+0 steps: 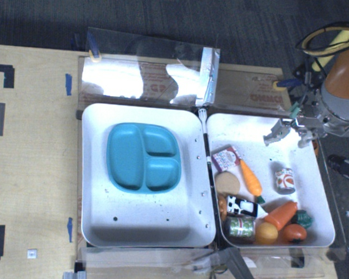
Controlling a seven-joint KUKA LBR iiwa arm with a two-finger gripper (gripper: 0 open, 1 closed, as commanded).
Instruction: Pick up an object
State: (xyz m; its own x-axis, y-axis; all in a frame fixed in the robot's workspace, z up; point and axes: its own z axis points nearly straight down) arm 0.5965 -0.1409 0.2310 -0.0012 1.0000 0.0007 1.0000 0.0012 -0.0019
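The arm (342,81) enters from the right, with the hand (290,133) hanging above the back of the right bin (327,192). Its fingers (274,135) stand apart with nothing between them.

The left bin (95,178) holds a blue divided tray (143,157), lying flat near its middle.

The right bin holds all the small items, grouped toward its front and left side. A purple packet (225,158) lies near the left wall, with a beige round piece (227,183) just in front of it. A carrot (251,179) lies slantwise beside both. A small red-and-white can (284,180) stands apart toward the right. Along the front lie a black-and-white item (241,206), a green can (241,227), a yellow fruit (266,232), a second carrot (281,214), a tomato (293,232) and a dark green piece (303,219), closely packed and several touching.

Both bins rest on the surface (32,157).
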